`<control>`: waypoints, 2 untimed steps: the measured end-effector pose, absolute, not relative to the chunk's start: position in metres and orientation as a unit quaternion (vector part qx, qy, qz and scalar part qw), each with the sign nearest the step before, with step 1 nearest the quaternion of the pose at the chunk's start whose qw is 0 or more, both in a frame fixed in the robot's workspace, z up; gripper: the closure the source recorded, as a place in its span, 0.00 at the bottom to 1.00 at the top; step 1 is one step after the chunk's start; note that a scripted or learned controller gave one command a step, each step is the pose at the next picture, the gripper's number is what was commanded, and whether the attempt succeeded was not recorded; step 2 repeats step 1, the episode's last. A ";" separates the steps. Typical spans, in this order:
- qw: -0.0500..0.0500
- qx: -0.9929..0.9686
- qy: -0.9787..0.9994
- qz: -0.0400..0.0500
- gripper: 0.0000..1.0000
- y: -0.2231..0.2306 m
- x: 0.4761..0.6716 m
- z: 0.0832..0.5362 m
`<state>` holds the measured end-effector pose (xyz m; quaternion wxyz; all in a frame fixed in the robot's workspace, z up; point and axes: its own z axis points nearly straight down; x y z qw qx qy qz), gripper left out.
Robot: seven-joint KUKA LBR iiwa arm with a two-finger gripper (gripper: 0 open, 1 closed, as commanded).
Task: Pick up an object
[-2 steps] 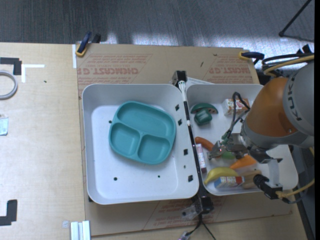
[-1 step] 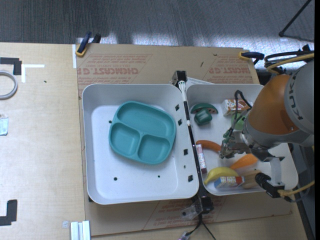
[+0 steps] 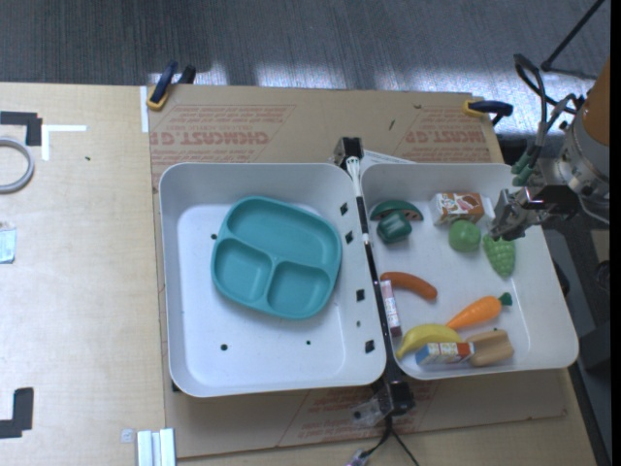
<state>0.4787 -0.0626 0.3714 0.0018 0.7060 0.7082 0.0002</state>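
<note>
Camera view: we see the end effector (image 3: 509, 219) over the right bin's (image 3: 543, 357) far right edge, just above the green grapes (image 3: 501, 257). We cannot tell how it stands. A teal plate (image 3: 277, 257) fills the left bin (image 3: 184, 357).

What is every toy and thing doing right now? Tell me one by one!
Teal plate: flat in the left bin, nothing on it.
Carrot: lying slanted in the right bin.
Banana: lying near the bin's front.
Green grapes: lying just under the gripper.
Green ball: resting beside the grapes.
Red sausage: lying flat.
Gripper: low over the right bin's far right side, holding nothing I can see.
</note>
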 end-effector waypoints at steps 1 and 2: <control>0.003 0.705 0.709 0.000 1.00 -0.063 0.480 0.381; 0.003 0.705 0.709 0.000 1.00 -0.063 0.480 0.381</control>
